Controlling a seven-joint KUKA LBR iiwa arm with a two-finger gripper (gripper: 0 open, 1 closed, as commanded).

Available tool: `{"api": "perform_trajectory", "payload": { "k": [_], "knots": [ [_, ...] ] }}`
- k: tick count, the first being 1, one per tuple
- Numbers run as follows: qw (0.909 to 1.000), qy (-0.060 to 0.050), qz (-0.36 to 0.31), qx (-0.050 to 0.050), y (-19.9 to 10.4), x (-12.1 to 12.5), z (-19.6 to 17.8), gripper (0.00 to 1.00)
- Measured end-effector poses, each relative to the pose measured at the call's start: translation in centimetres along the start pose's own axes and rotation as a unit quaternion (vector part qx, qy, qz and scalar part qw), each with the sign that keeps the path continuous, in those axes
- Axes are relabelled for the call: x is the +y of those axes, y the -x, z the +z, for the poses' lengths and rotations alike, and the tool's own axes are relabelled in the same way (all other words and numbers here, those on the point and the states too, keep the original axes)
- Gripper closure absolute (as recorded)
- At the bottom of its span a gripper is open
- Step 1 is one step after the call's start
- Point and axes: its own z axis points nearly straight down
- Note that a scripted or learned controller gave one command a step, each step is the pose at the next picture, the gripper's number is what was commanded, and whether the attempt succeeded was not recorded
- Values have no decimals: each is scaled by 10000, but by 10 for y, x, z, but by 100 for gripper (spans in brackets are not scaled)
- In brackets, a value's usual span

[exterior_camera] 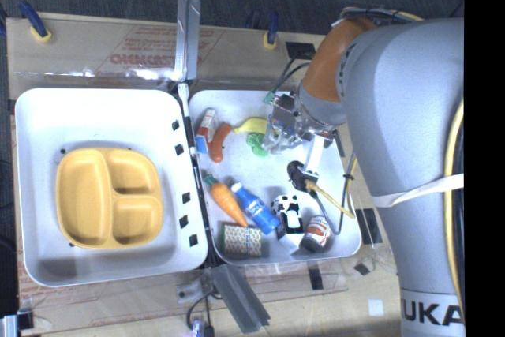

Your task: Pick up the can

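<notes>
Grey arm reaches from the right over the right bin; its claw, grip state unclear, hangs above far clutter. Can lies near-right, well apart.

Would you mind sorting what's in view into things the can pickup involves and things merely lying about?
Job:
- can, near the right bin's front right corner
- pincer, over the bin's back part, apart from the can

Lying about:
- carrot
- blue bottle
- sausage
- banana
- yellow tray in the left bin
</notes>
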Motion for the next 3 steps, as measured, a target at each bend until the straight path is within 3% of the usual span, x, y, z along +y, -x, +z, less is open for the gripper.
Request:
{"api": "perform_trajectory", "payload": {
  "k": [1,2,3],
  "knots": [
    [10000,-4,-3,0,0,0,0,0],
    [9996,-46,280,-5,-4,42,-4,0],
    [9898,-9,1426,-1,-23,-12,11,0]
  ]
}}
